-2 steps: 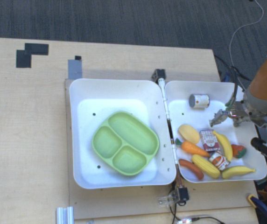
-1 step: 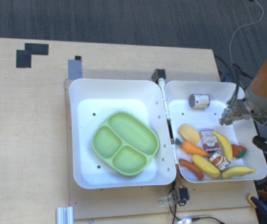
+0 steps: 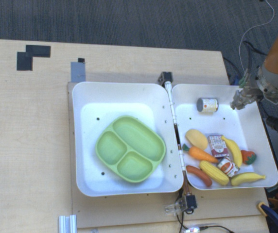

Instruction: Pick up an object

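The right bin holds a heap of toy food near its front: a yellow lemon-like piece, an orange carrot, a corn cob, a red sausage, two bananas, a red packet, a small can and a red strawberry-like piece. A small grey tin lies on its side alone at the bin's back. My gripper hangs at the bin's back right edge, to the right of the tin, with nothing visibly in it.
The left bin holds a green divided plate. A black clamp sits at the back where the bins meet, another clamp at the front. Dark markers lie on the bench at far left.
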`<control>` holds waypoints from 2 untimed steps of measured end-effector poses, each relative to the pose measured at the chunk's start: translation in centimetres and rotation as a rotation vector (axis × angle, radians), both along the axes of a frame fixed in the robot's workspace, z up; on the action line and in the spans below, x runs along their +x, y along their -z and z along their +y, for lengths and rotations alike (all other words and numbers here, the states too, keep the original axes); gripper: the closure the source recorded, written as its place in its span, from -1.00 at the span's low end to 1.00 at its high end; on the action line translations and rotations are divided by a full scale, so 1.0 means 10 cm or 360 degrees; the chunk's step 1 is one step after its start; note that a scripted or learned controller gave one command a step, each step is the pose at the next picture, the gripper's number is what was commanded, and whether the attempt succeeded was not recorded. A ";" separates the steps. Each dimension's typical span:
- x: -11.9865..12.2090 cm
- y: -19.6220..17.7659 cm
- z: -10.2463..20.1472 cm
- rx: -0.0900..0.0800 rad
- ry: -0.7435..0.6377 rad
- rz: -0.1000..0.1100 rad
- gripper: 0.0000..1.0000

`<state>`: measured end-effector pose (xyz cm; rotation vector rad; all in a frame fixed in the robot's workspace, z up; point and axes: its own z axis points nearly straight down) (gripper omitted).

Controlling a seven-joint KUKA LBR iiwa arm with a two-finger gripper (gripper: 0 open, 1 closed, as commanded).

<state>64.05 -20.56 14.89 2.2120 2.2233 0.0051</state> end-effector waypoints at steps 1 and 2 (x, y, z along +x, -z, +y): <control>0.30 -0.63 0.00 -0.0001 -0.0002 -0.0002 1.00; 0.29 -0.62 0.00 0.0000 -0.0002 0.0002 -1.00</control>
